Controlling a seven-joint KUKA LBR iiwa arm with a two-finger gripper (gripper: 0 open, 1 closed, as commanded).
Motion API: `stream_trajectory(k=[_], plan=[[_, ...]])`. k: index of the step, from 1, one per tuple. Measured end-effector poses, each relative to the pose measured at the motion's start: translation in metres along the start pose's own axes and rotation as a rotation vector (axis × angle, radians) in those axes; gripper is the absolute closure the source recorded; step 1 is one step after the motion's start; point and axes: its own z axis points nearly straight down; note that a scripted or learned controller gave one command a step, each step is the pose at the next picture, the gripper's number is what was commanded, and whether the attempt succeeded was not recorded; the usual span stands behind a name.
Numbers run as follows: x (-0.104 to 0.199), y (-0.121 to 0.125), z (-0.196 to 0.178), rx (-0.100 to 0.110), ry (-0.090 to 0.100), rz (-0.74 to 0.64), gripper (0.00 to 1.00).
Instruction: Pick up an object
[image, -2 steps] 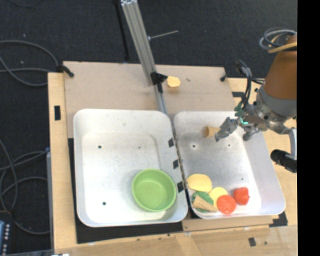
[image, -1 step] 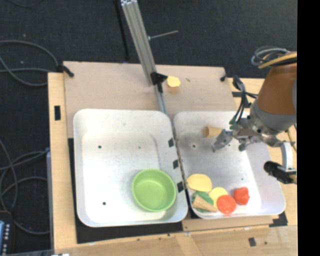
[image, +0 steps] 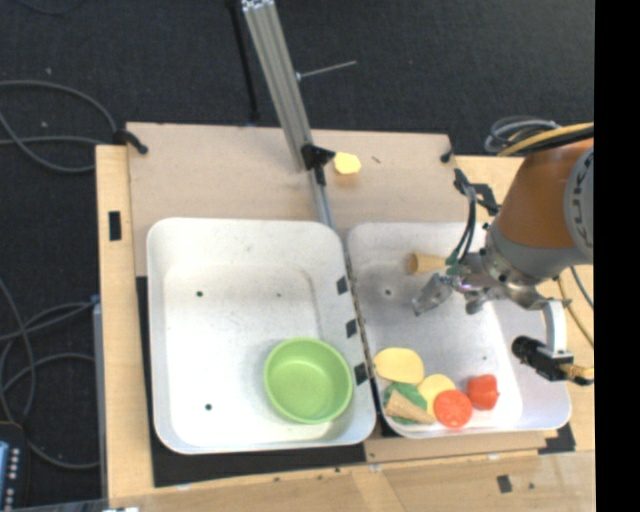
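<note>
Camera view showed the gripper (image: 447, 295) low over the middle of the right bin (image: 390, 250), fingers spread wide with nothing between them. Toy foods (image: 437, 392) lay clustered along that bin's front edge; a green bowl (image: 308, 379) sat at the left bin's (image: 200, 260) front right corner.

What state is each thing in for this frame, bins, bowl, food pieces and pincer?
Green bowl: upright, in the left bin, near its front right corner.
Right bin: holds a cluster of food pieces at its front edge.
Yellow pieces: lying flat in the cluster.
Red pieces: side by side at the front.
Tan cylinder: lying near the bin's back.
Yellow lump: on the bench behind the bins.
Pincer: low over the right bin, holding nothing visible.
</note>
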Motion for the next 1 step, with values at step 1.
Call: stream_trajectory(k=[1], plan=[[0.0010,0.0034,0.0621,0.002,0.001,0.001,0.00]])
